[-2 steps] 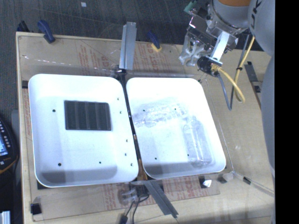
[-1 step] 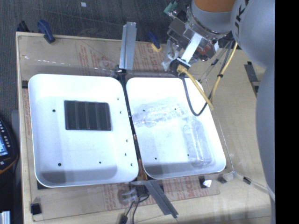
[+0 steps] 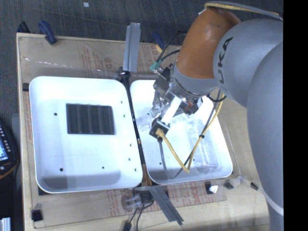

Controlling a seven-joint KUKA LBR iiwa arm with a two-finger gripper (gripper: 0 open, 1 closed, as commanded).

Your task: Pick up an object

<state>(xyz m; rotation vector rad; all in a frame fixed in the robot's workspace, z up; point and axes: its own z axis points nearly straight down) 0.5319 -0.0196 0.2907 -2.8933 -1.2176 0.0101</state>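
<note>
In the camera view, the gripper (image 3: 159,105) hangs low over the far-left part of the right bin (image 3: 179,179), under the wrist. Whether it is open or closed cannot be told from this angle. Nothing can be seen held in it.

The likeliest thing to pick is a clear plastic item (image 3: 205,150), hard to make out. It lies on the bin floor to the gripper's right and nearer the camera, apart from the gripper. A fainter clear scrap (image 3: 144,121) sits just to the gripper's left, close to the bin wall. A dark ridged panel (image 3: 90,119) lies well to the gripper's left, in the left bin (image 3: 48,153).

To do this step well, I judge the gripper should centre over one clear piece before descending, away from the wall. It should close across the narrow side, since smooth plastic probably slips and may roll. It should lift only after a firm closure.
</note>
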